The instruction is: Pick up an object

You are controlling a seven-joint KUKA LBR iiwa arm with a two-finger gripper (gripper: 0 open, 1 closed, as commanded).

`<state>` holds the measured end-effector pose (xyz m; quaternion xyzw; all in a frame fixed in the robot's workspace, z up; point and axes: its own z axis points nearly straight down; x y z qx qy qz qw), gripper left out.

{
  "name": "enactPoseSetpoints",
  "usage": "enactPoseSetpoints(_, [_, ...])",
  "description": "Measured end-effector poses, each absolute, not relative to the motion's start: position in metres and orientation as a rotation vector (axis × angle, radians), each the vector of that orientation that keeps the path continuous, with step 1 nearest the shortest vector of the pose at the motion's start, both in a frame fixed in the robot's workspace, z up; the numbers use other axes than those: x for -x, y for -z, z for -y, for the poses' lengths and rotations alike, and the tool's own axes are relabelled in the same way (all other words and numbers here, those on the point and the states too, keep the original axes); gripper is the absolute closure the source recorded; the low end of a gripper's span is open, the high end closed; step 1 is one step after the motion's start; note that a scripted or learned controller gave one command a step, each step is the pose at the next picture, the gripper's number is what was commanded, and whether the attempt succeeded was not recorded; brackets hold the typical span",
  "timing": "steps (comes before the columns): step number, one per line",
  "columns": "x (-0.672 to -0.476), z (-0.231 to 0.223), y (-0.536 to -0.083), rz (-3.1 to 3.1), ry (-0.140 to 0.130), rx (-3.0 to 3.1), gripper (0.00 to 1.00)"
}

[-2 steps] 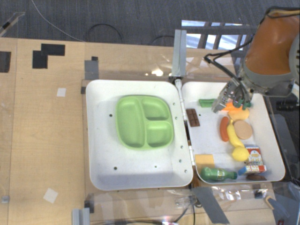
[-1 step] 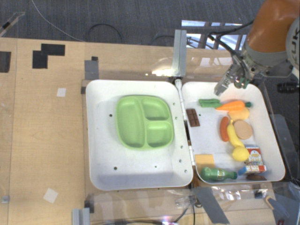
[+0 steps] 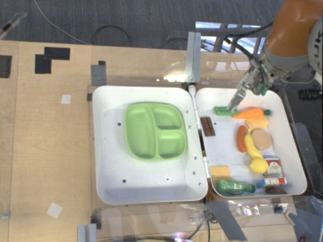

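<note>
In the right bin (image 3: 222, 150) lie several toy foods: an orange carrot (image 3: 250, 114), a small green stick (image 3: 221, 111), a brown chocolate bar (image 3: 207, 126), a red sausage (image 3: 241, 137), a tan round piece (image 3: 261, 139) and a yellow banana (image 3: 255, 159). My gripper (image 3: 236, 104) reaches down from the upper right at a slant. Its tip sits at the bin's far side, right above the gap between the green stick and the carrot's blunt end. Nothing is visibly held.
Along the right bin's near edge lie a yellow block (image 3: 220, 172), a green bottle (image 3: 233, 187) and a small red-and-white carton (image 3: 273, 168). The left bin (image 3: 108, 185) bears a green divided plate (image 3: 155, 131). A metal post (image 3: 194, 57) stands behind the bins.
</note>
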<state>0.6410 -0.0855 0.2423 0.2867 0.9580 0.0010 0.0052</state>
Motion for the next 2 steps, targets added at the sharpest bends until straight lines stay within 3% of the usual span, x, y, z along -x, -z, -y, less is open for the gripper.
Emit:
enactPoseSetpoints(1, [-0.598, 0.134, -0.142, -2.962, 0.002, -1.05, 0.0])
enactPoseSetpoints(2, [-0.56, 0.134, -0.104, -2.82, -0.02, -1.271, 0.0])
